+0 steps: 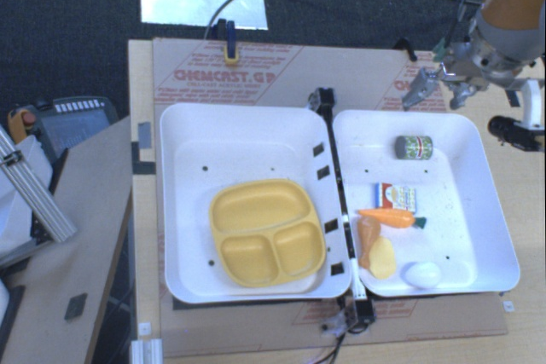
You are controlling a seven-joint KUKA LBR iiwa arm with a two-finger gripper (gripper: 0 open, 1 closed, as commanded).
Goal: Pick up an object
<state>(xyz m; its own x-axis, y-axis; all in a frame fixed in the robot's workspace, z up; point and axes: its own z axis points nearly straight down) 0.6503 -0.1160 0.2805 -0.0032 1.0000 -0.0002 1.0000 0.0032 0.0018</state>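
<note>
The arm (pixel 512 4) is grey with an orange band. At its 8 o'clock end sits a silver metal gripper (pixel 439 89) with thin black cables.

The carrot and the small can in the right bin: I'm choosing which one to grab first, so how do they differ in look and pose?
The carrot is orange, long and tapered with a green tip; the can is short, round and grey-green. The carrot lies mid-bin, touching the small box and other toy food; the can lies on its side alone near the back of the bin, closer to the gripper. Both rest in the right bin.
</note>
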